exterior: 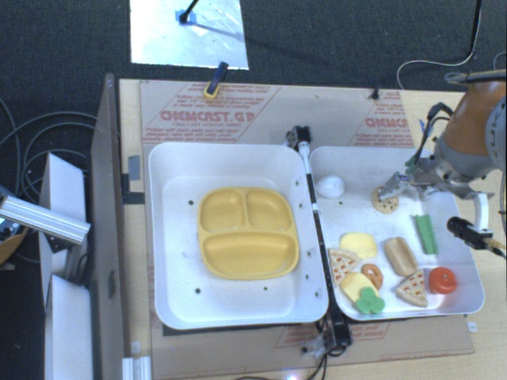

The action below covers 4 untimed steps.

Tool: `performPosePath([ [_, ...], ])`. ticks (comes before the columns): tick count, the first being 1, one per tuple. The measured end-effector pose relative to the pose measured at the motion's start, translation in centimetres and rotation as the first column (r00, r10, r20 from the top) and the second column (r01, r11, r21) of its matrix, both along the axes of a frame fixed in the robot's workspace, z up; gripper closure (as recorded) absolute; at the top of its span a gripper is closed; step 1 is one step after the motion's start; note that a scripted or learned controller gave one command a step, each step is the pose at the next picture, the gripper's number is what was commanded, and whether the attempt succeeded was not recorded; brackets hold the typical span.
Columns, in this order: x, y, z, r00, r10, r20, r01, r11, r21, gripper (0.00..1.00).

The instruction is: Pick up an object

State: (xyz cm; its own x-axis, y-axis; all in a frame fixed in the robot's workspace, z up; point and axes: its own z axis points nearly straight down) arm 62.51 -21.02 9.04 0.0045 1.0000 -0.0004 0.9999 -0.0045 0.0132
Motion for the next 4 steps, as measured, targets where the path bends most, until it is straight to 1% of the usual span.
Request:
performPosePath([
  [1, -5.8, 0.5, -0.6, 1.000, 0.004, -0.014, -0.004, 1.000, 0.001, 0.00],
  [2, -12.7, 1.6, -0.6, 1.000, 0.003, -0.017, -0.003, 1.000, 0.002, 0.00],
  [3, -13.7, 1.7, 13.2, 1.000, 0.008, 0.000, -0.008, 1.000, -0.004, 0.00],
  [4, -13.9, 1.2, 8.1, 1.000, 0.005, -0.015, -0.005, 1.000, 0.001, 0.00],
])
